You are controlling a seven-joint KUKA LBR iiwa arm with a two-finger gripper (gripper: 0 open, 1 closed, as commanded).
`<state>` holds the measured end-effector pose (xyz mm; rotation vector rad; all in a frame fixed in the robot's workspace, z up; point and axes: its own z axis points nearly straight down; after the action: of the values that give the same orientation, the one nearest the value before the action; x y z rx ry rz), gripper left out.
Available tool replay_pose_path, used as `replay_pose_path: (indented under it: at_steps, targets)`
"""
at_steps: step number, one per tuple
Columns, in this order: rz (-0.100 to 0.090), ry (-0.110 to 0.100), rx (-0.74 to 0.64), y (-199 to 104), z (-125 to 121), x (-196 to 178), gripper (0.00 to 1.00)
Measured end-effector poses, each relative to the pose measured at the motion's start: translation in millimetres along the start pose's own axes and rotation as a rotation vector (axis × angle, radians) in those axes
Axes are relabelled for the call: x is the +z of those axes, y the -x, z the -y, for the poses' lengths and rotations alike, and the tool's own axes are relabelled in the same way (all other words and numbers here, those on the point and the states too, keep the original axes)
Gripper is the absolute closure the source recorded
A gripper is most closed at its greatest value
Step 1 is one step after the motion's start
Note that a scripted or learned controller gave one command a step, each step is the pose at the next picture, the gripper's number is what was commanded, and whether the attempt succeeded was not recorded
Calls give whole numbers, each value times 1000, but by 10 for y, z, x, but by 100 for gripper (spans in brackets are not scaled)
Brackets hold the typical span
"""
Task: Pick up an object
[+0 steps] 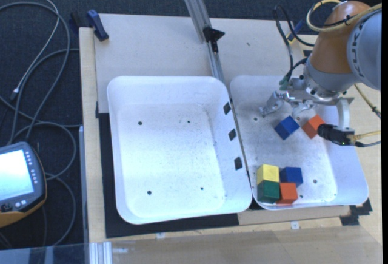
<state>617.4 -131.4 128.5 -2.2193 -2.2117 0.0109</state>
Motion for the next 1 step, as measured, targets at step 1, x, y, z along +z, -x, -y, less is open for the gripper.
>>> replay_pose_path:
  at_steps: [1]
  targets:
    - [0,5,-1,238,259,308,0]
